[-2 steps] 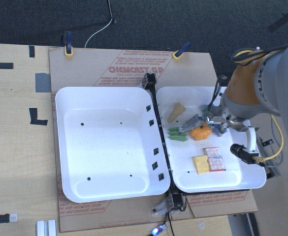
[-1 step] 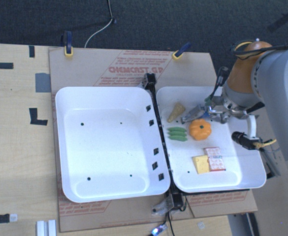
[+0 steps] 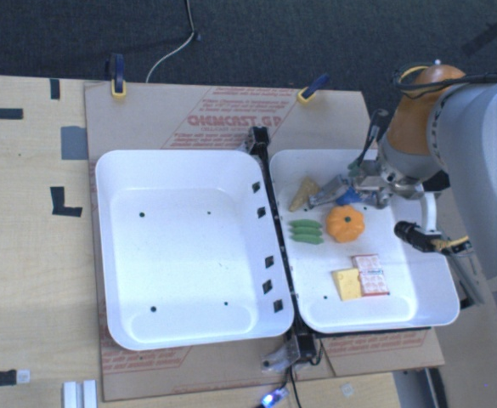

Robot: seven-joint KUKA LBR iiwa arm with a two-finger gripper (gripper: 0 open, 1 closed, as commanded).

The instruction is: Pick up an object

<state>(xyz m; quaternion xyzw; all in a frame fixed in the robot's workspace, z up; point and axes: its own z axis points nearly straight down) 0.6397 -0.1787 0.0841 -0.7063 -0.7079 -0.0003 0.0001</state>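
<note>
Over the right bin hangs the pincer, near an orange ball. Open or closed, I cannot tell.

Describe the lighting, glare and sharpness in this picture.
Camera view: even, soft light; the left bin has a mild bright sheen across its floor; small objects like the orange ball throw only faint shadows; the claw area looks slightly soft, its detail hard to read.

Looks like a robotics lab: a wooden worktop marked with black tape pieces, a cardboard sheet clamped down by blue-and-yellow clamps, two white bins side by side, a cable trailing over dark carpet.
</note>
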